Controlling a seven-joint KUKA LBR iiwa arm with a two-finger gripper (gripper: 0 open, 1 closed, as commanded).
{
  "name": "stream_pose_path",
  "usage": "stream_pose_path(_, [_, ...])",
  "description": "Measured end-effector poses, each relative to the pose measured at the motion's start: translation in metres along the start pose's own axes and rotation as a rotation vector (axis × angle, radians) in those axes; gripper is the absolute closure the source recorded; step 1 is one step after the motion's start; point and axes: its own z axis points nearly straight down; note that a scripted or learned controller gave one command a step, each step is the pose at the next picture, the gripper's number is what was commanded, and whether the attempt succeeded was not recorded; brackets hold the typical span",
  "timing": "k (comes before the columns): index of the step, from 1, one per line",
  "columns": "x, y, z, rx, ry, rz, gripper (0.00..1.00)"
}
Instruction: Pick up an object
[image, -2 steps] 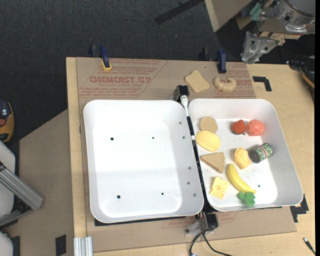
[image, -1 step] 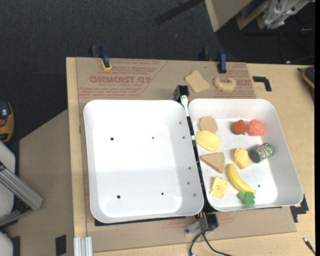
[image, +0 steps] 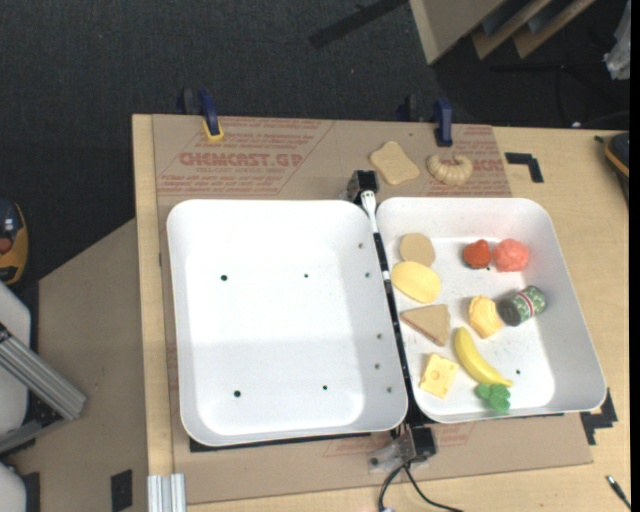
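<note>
The right white bin (image: 560, 330) holds several toy foods. A yellow lemon (image: 416, 281) lies beside a tan bread roll (image: 416, 248). Two red pieces, a tomato (image: 478, 254) and a strawberry (image: 511, 254), sit at the back. A tan bread wedge (image: 428, 322), a cheese block (image: 438, 375), a banana (image: 476, 357), a green broccoli piece (image: 494, 397), a small yellow piece (image: 485, 316) and a dark can (image: 522, 305) fill the rest.
The left white bin (image: 190, 300) sits against the right one. On the cardboard behind the bins lie a toast slice (image: 394, 163) and a tan ring pastry (image: 450, 167). Two blue clamps (image: 210, 115) (image: 443, 120) hold the board's far edge.
</note>
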Motion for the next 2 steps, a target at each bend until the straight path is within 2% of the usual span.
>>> stream_pose_path(1, [-0.086,0.016,0.002,0.001,0.000,-0.002,1.00])
stream_pose_path(2, [-0.081,0.025,0.024,0.006,0.005,-0.011,1.00])
